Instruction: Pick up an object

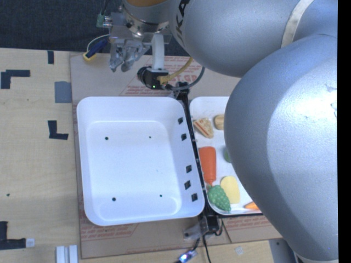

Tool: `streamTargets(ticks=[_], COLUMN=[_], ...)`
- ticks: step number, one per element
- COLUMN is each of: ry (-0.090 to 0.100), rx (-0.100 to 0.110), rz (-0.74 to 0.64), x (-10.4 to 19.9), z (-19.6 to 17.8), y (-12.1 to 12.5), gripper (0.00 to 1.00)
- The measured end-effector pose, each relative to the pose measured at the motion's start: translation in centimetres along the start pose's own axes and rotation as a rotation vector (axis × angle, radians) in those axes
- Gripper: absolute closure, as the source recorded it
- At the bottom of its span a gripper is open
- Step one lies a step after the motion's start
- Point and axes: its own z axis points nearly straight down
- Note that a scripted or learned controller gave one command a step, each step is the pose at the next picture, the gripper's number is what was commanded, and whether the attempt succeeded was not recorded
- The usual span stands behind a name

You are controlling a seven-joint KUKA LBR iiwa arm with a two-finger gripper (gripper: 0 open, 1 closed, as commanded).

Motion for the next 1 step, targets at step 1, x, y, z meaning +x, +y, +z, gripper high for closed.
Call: streamTargets(ticks=[1], ry=[-0.010], rx=[0.025], rz=[0.003], x=[-0.21], z=[7.27], y=[0.00], gripper=[1.00])
